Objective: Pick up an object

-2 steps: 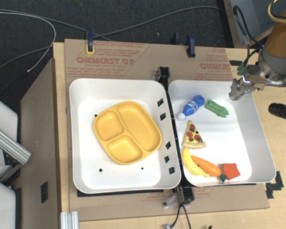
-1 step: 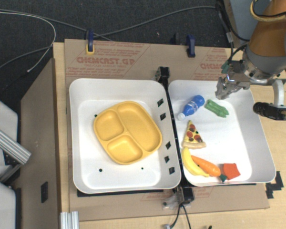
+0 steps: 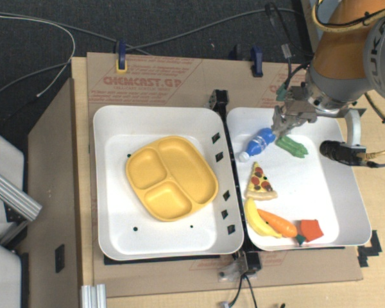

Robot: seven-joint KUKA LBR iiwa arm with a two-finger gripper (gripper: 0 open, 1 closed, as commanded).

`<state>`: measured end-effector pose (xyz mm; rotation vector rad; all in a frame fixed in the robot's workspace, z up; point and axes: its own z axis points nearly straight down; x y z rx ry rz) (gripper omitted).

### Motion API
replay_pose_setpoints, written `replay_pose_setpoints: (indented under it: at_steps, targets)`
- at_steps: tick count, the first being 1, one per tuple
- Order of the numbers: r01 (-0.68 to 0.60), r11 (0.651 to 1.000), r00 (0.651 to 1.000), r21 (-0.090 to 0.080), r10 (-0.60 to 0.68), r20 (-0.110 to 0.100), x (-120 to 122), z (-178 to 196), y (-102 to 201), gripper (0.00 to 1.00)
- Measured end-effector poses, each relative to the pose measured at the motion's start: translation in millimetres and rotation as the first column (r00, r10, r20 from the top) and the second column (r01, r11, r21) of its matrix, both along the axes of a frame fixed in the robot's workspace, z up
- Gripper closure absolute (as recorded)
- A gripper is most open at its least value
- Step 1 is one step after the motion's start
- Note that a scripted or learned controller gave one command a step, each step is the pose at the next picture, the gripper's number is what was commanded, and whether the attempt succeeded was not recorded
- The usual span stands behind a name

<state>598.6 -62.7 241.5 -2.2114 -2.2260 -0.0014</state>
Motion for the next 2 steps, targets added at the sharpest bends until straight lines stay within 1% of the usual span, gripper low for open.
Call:
replay_pose_setpoints:
  at_steps: [1,2]
  targets:
    - [0.001,1.0,1.0,-0.001,-0.001,-0.001,1,-14,51,1.0]
    - [0.0,1.0,1.0,-0.001,0.0,-0.002,-4,-24,108,1.0]
